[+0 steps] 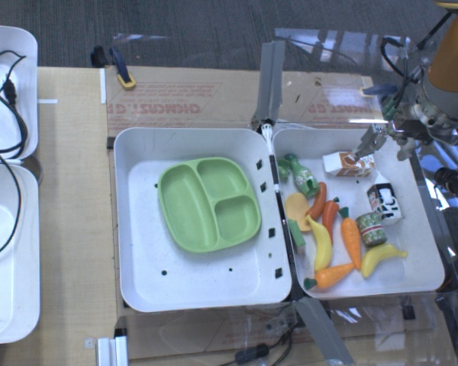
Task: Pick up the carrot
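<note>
The gripper, at the right bin's upper edge, hangs with fingers apart over a small carton. The carrot lies lower, wedged between bananas and a can; crowding could likely spoil the grasp.

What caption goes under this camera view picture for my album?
Robot pincer hovers by a carton, above carrots and bananas; green plate sits next door.
</note>
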